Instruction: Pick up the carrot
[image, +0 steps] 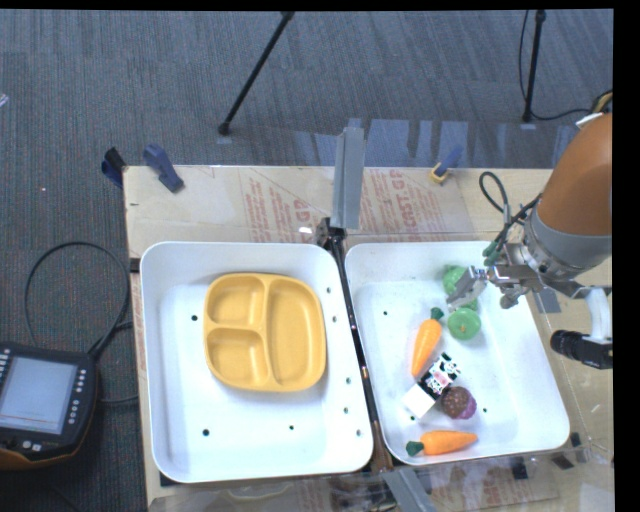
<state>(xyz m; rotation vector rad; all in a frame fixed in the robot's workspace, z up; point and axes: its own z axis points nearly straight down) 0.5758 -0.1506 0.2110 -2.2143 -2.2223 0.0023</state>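
Hovering at frame right, tool (480, 285) above green objs, grip state unclear; both carrots (426, 346) (445, 441) on bin floor, pick not started.

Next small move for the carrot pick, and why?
Probably shift the gripper down-left over the nearer carrot before descending. It sits above the green toy, holding nothing, and that carrot lies just beside it, apart from the milk carton.

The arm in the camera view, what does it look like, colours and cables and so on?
The arm has a rounded orange band above a grey wrist section. A black cable loops beside it, and the gripper is bare grey metal with small green parts.
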